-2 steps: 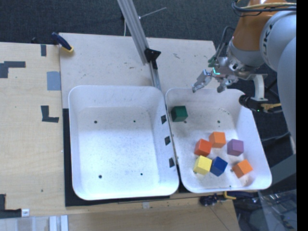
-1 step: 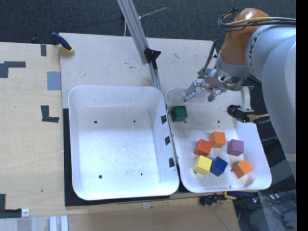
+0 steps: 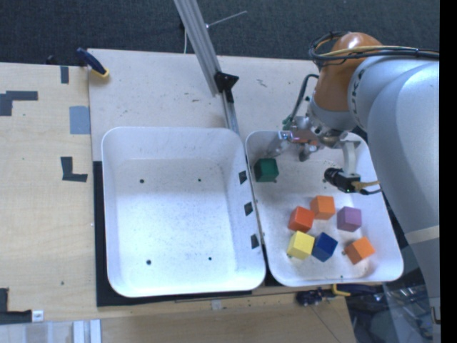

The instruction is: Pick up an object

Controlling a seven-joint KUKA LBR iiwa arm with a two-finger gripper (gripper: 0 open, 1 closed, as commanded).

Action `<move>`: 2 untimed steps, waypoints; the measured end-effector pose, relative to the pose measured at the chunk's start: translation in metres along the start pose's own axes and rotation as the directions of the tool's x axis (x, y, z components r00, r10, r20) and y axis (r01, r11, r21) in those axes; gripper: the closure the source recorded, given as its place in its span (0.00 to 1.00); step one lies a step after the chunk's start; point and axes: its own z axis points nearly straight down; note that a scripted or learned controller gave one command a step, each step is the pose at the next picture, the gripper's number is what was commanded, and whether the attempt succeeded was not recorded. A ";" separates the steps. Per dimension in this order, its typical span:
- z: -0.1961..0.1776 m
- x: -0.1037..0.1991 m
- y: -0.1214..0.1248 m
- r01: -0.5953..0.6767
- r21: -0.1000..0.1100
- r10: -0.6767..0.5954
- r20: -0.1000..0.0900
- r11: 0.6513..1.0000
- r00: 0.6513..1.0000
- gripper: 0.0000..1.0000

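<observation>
**Gripper over right bin's far end, finger state unreadable**

Arm comes in from the right; its grey bulk covers the right bin's right rim. Gripper sits at the far end of that bin, too cluttered and small to resolve, so can't tell if it's wide or closed. Green cube lies just beside it, toward the left wall, nothing visibly clamping it. Near end holds a cluster: red cube, orange cube, purple cube, yellow cube, blue cube, second orange cube. Left bin alongside.

two bins, perhaps seven blocks
</observation>
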 end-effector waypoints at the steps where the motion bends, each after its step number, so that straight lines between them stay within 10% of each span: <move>1: 0.004 0.000 -0.001 0.000 -0.003 0.000 0.001 1.000 1.000 0.00; 2: -0.006 0.000 -0.001 0.002 -0.003 -0.002 0.002 1.000 1.000 1.00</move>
